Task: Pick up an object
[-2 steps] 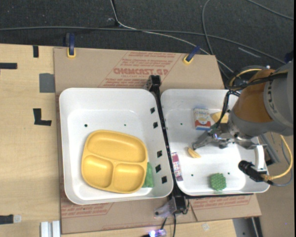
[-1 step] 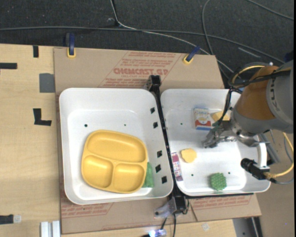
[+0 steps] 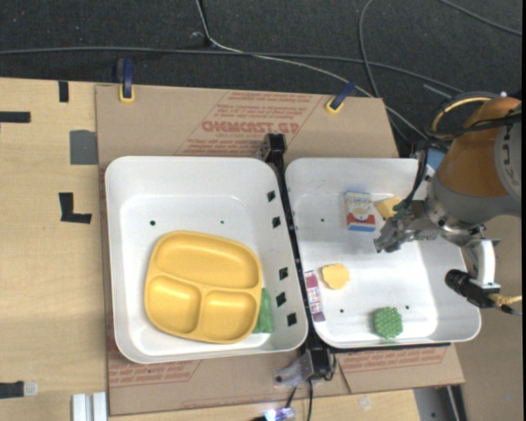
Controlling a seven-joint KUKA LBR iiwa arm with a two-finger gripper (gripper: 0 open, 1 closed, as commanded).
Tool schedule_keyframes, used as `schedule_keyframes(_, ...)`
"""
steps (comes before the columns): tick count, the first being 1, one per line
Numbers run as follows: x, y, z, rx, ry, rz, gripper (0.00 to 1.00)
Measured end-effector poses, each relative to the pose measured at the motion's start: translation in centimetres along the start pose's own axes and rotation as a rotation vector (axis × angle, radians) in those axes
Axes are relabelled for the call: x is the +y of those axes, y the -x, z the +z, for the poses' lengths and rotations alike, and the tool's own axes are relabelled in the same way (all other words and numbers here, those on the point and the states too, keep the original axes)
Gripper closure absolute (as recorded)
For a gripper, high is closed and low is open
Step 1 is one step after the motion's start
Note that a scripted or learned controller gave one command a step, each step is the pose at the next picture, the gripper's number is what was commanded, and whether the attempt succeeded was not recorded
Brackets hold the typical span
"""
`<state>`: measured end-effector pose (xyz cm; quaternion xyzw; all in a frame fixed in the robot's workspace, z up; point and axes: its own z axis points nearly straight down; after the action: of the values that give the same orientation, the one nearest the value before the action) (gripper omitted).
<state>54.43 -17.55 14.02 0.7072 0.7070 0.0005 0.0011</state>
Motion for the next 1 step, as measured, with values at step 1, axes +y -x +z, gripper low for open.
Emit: schedule_keyframes(1,0.81,0.44,-4.64,-0.001,0.002,-0.001,1.0)
